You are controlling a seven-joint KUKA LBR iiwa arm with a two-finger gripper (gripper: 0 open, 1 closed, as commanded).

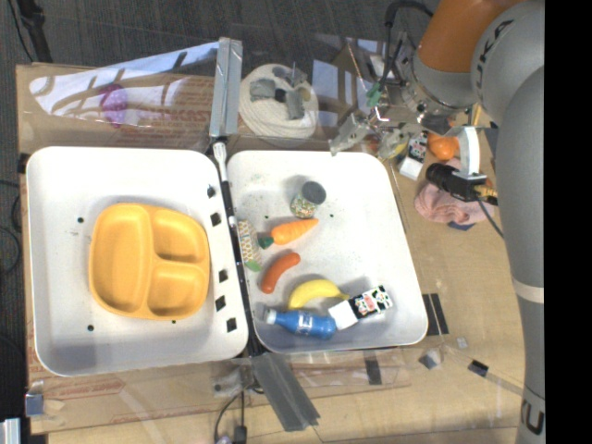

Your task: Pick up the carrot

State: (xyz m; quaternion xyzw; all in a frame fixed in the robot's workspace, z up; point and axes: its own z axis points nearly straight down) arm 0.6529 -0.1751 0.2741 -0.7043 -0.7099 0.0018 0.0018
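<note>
The carrot lies near the middle of the right bin, just above a red-orange sausage — a yellow banana and a blue bottle sit lower down. The gripper hangs beyond the bin's upper edge, upper right of the frame — whether it is spread or pressed together cannot be told. A yellow divided plate rests in the left bin.

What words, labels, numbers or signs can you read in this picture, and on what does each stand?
None can be read.
Blue bottle: its label is too blurred to read.
Black and white carton: it bears a pattern, with no legible text.
Small round can: any print on it is too small to tell.
</note>
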